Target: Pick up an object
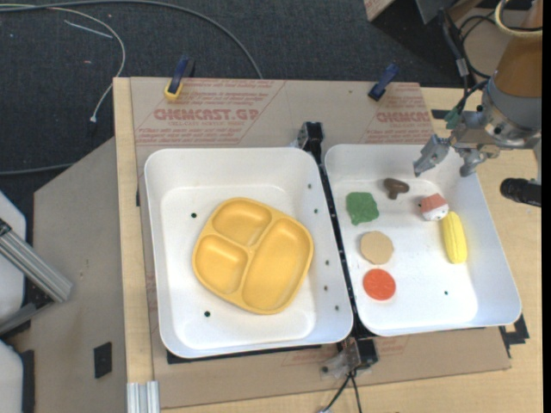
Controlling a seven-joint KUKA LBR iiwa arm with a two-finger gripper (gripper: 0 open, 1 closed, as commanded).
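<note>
Two bins (164, 196), one yellow plate (252, 255), five toy foods (379, 284).

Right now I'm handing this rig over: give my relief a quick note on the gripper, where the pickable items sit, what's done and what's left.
Gripper: open, holding nothing, over the far edge of the right bin.
Right bin holds: brown piece, green piece, red-and-white piece, yellow corn, tan disc, red disc.
Left bin holds the yellow divided tray.
Done: no pick yet.
Left: choose an item, descend, grasp, lift. The brown and red-and-white pieces look nearest.
</note>
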